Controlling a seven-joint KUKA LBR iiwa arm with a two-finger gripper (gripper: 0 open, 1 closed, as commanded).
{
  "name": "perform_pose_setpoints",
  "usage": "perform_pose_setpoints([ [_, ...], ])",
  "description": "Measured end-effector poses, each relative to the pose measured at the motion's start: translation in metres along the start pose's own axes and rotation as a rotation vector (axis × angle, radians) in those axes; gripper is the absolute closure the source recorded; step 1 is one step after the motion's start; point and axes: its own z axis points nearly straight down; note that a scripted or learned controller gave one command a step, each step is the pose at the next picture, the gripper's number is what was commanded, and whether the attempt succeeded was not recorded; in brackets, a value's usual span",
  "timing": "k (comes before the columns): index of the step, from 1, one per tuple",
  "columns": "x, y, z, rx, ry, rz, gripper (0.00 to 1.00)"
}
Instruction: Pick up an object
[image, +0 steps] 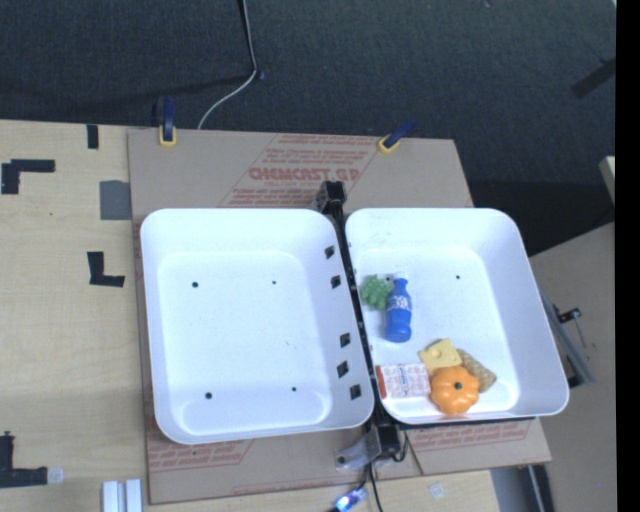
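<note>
The right bin (500, 260) holds several small objects near its left and front sides. A blue bottle (399, 311) lies beside a green leafy toy (376, 291) close to the divider. Toward the front sit an orange pumpkin-like ball (454, 391), a yellow block (440, 354), a tan cracker-like piece (481, 374) and a red-and-white packet (402, 380).
The left bin (240, 320) stands beside the right one on a brown cardboard sheet (300, 170). Black clips (332, 195) join the bins along the middle. A cable (235, 90) runs across the dark floor behind the bench.
</note>
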Motion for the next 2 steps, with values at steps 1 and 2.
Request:
perform_pose_setpoints([
  [1, 0.0004, 0.0022, -0.0099, -0.021, -0.003, -0.005, 1.0],
  [2, 0.0008, 0.0046, -0.0198, -0.045, -0.005, -0.01, 1.0],
])
